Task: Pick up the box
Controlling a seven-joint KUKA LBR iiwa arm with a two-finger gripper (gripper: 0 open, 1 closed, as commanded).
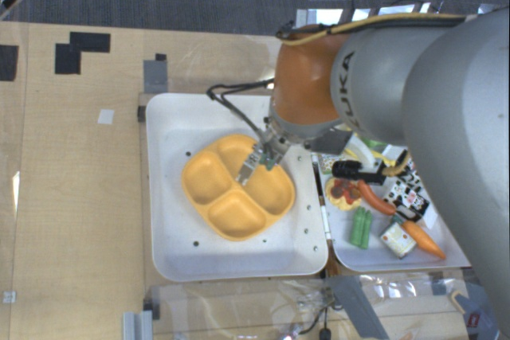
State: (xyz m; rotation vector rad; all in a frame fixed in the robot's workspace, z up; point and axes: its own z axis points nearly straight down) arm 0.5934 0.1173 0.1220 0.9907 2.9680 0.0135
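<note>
A small white box (398, 240) lies in the right bin (454, 257), near its front, between a green item (362, 228) and an orange carrot (421, 239). A black-and-white patterned box (407, 194) lies just behind it. My gripper (256, 160) hangs over the left bin (171, 247), right above the far right section of a yellow divided plate (235, 185). It is well to the left of both boxes, and nothing shows held in it. The arm covers the back of the right bin.
The yellow plate takes up the middle of the left bin. Red and orange food items (356, 192) crowd the right bin's left side. A narrow ridge (322, 203) separates the two bins. The wooden bench (72, 195) stretches away to the left.
</note>
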